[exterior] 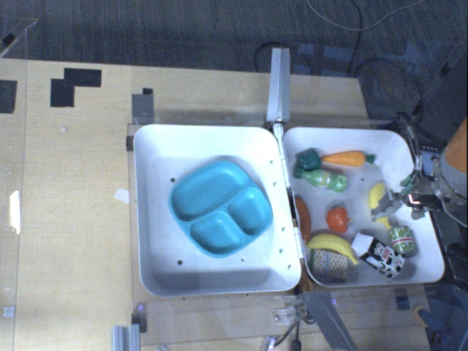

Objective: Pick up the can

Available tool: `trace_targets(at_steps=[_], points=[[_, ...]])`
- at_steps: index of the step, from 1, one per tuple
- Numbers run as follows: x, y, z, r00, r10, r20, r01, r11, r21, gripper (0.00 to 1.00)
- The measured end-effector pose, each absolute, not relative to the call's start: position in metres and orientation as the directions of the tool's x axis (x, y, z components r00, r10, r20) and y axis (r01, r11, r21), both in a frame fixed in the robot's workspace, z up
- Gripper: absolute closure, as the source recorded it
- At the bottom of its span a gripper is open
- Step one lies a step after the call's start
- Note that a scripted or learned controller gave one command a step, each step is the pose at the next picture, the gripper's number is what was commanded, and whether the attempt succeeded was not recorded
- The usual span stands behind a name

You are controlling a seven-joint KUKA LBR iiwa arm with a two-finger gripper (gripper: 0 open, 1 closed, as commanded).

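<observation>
the right bin [344,139] holds the can [401,240], lying near its right wall toward the near right corner, green and patterned, resting on the bin floor. the gripper [404,199] sits just above the can in the view, beside the right wall, its metal parts close to the can's upper end; whether the jaws are released or clenched cannot be told from this slant, and nothing shows the can between them. judged from this, the pick is not done: the can is not lifted, and what is left is to settle over it, close on it and raise it. room is tight. the right wall lies just beside the can on one side; a black-and-white carton [382,258] lies just beside it on the other, toward the near edge. a small yellow fruit [376,195] lies near the gripper toward the bin's middle, a red tomato [337,219] farther in, and a banana [333,244] rests atop a dark round object [330,268] at the near left corner. a carrot [344,159] and a green bottle [322,178] lie toward the far edge, well apart from the can. the left bin [153,218] carries a blue divided tray [221,207] at its middle. open floor lies mostly between the tomato and the can.
</observation>
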State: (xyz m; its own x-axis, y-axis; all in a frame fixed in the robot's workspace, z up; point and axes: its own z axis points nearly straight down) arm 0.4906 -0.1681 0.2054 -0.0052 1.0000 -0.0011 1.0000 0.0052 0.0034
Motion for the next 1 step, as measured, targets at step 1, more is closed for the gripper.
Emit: trace_targets(at_steps=[1], points=[[0.5577, -0.1316, 0.0898, -0.059, 0.998, -0.003, 0.998, 0.059, 0.016, 0.00]])
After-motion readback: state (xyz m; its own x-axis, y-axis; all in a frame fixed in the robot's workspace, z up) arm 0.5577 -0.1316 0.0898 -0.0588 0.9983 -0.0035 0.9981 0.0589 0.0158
